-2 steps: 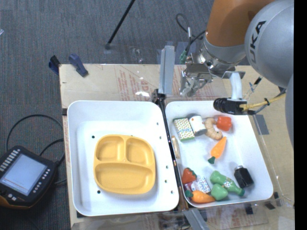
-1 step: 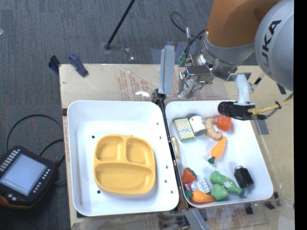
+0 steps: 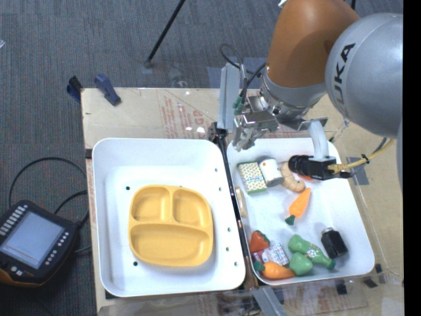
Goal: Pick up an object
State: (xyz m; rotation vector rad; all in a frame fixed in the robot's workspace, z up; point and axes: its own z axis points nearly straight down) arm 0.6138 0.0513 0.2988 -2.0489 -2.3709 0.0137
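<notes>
Gripper (image 3: 245, 140) hovers, grip state unreadable; green box (image 3: 252, 176) lies nearest it. Best to centre over it, avoiding the white tub (image 3: 270, 171).

Two white bins (image 3: 112, 170) (image 3: 345, 206), one yellow tray (image 3: 172, 234), two carrots (image 3: 300, 204) (image 3: 279, 272)

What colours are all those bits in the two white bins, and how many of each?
Yellow plate: 1
Orange carrots: 2
Green toys: 2
Red toy: 1
Black block: 1
Pale or mixed pieces: 4
Total: 11
</notes>
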